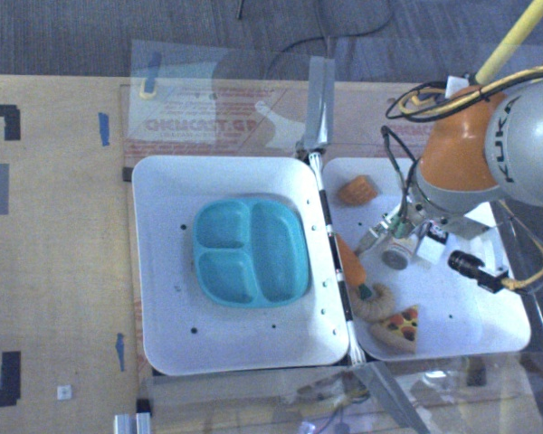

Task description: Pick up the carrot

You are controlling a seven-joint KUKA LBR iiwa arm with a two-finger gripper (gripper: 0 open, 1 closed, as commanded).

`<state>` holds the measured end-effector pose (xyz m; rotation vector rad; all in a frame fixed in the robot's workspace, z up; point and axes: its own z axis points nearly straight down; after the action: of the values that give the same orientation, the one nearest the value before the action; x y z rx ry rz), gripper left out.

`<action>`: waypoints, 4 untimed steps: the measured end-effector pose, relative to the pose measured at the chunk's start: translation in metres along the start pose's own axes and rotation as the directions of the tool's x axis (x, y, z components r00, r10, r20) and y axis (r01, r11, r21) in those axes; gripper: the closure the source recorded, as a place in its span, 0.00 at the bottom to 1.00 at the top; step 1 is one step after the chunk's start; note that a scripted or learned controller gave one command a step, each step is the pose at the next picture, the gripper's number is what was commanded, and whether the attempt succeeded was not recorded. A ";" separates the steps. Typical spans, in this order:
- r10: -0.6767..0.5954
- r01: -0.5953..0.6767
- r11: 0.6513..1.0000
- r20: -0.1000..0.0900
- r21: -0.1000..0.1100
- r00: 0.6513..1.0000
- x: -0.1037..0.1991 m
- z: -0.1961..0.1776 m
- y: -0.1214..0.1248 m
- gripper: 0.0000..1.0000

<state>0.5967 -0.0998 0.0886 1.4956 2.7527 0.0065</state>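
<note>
The carrot (349, 262) is a slim orange piece with a green tip. It lies along the left wall of the right bin (475, 319), pointing down towards the front. My gripper (395, 242) hangs over the middle of that bin, just right of the carrot and a little above it. Nothing shows in its grasp.
A blue divided plate (252, 251) sits in the left bin (163, 206). The right bin also holds an orange chunk (357, 190) at the back left, and a tan ring-shaped piece (376, 306) and a pizza slice (401, 326) at the front. Cables (489, 278) trail off the wrist.
</note>
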 end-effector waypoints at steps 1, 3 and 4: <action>0.009 -0.009 1.000 0.007 -0.007 1.000 -0.006 -0.012 -0.001 1.00; 0.047 -0.047 0.999 -0.005 0.007 0.999 0.073 -0.136 0.004 1.00; 0.303 -0.303 0.953 -0.005 0.012 0.953 0.144 -0.097 -0.033 1.00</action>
<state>0.4892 0.0033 0.1840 1.9076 2.4999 -0.0014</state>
